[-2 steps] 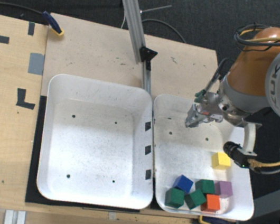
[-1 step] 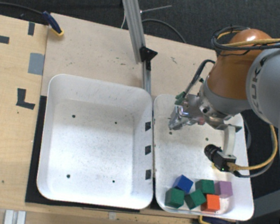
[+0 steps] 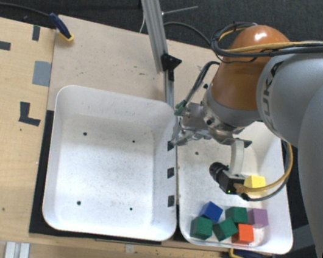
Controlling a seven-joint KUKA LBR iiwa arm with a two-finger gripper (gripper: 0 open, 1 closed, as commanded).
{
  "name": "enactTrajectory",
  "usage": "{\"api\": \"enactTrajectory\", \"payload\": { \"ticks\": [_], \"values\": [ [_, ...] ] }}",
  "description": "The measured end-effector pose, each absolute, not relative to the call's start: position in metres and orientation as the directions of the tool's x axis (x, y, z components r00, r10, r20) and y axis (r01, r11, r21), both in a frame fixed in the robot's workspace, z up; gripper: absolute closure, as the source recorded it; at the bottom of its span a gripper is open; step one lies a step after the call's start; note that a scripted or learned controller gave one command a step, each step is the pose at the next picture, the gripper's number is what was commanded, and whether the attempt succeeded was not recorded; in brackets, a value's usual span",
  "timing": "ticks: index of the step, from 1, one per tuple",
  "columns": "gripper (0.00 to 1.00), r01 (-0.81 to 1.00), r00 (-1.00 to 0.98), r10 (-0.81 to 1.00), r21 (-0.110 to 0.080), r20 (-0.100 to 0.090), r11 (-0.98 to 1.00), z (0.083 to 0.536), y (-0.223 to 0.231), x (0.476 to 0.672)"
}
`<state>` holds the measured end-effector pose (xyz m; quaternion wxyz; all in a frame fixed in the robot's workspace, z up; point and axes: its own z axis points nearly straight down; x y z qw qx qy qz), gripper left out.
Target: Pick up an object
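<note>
Well below the claw, clustered blocks.

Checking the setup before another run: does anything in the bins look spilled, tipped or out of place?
Nothing stands out. The blocks, blue, green, orange and purple, sit clustered in the right bin's near corner; a yellow block sits apart from them.

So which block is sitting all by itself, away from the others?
The yellow block. It lies apart, higher up in the right bin, while the blue, green, orange and purple blocks huddle together near the bin's front edge.
</note>
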<state>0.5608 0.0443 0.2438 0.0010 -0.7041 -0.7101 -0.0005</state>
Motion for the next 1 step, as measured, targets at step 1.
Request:
{"api": "enactTrajectory", "payload": {
  "ticks": [1],
  "values": [
    [1.00, 1.000, -0.007, 1.000, -0.002, 0.001, 0.007, 0.2403, 0.0884, 0.5600]
  ]
}}
